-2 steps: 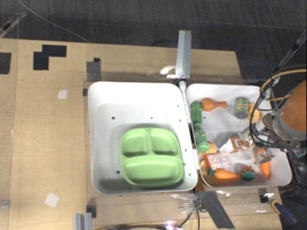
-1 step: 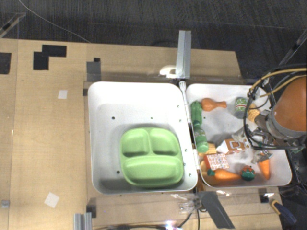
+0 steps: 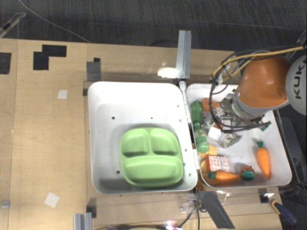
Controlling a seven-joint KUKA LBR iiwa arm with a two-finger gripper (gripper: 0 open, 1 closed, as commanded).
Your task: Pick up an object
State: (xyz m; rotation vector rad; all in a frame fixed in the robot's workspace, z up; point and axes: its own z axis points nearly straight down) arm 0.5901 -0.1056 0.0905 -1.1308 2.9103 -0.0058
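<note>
The tool hangs low over the middle of the right bin, under the arm's orange band and a loop of black cables. Whether it is apart or together cannot be told, since the wrist hides most of it from above, and nothing can be seen clamped in it. A small pale object lies just beside its tip; contact between them cannot be judged.

The right bin holds toy food. A carrot lies near the right wall, well apart from the tool. A second carrot lies along the near wall, with a small red and green piece just beside its end. A red-and-white patterned packet sits just above that carrot. Along the left wall lie green vegetables, with a corn cob below them.

The left bin holds a green divided tray, resting flat toward the near side.

Both bins sit side by side on the bench.
</note>
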